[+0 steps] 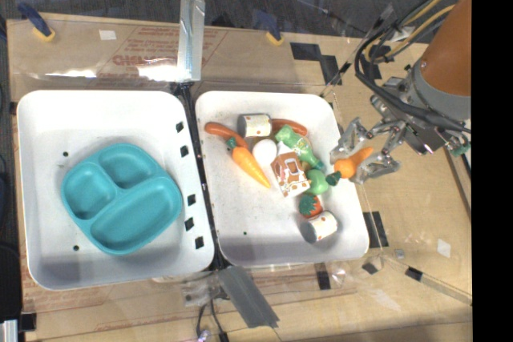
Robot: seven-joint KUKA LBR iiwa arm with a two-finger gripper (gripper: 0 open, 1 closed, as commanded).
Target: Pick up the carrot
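arm – reaching from right | end effector [362,157] – clamped on carrot [353,163]

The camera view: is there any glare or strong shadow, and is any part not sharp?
In the camera view, glare whitens the clear plastic sheet behind the left white bin; a soft shadow lies along that bin's near wall; the light is otherwise even. The gripper, with a small orange carrot between its jaws, looks slightly soft, and the teal divided plate is sharp.
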